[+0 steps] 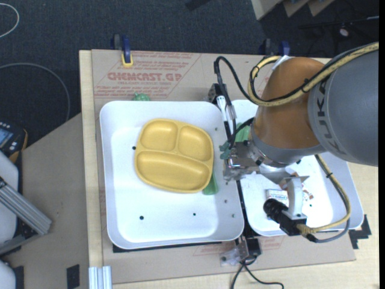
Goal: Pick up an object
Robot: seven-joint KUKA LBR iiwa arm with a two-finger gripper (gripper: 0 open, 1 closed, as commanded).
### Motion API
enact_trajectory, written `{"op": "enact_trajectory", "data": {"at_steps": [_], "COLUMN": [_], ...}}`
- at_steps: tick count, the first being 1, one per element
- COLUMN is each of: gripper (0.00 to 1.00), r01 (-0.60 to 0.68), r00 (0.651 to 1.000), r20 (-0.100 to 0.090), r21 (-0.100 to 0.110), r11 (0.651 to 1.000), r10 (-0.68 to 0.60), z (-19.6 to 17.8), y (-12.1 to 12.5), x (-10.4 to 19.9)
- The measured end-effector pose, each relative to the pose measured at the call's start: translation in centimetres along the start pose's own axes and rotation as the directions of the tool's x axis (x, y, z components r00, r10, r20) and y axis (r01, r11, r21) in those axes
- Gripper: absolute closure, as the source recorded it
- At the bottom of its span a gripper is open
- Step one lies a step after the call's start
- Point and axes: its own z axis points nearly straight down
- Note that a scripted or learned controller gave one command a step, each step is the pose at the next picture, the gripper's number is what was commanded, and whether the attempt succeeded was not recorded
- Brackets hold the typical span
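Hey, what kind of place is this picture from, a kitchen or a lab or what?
Most likely a robotics lab or test bench, not a kitchen. A grey and orange robot arm with loose cables reaches over two white bins set on a clamped board, and the yellow divided plate looks like a plastic test object.

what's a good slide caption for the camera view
KUKA arm reaching over two white bins, its pincer beside a yellow divided plate in the left bin.

Two shallow white bins, left bin (pixel 120 179) and right bin (pixel 337 203), sit side by side on a brown board (pixel 156 74) printed with red lettering. Dark carpet (pixel 54 35), possibly, surrounds the bench.
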Motion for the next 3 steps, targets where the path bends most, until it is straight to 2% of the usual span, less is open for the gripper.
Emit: {"op": "enact_trajectory", "data": {"at_steps": [1, 2, 3], "gripper": [1.00, 1.00, 1.00], "r01": [-0.010, -0.004, -0.005], "r00": [1.000, 1.000, 1.000], "r20": [0.003, 0.004, -0.001], "r21": [-0.017, 0.009, -0.015], "r11": [1.000, 1.000, 1.000], "r10": [0.010, 0.004, 0.005], "z": [-13.9, -7.8, -21.0], "y": [0.3, 0.0, 0.3], "x": [-3.1, 2.4, 4.9]}}
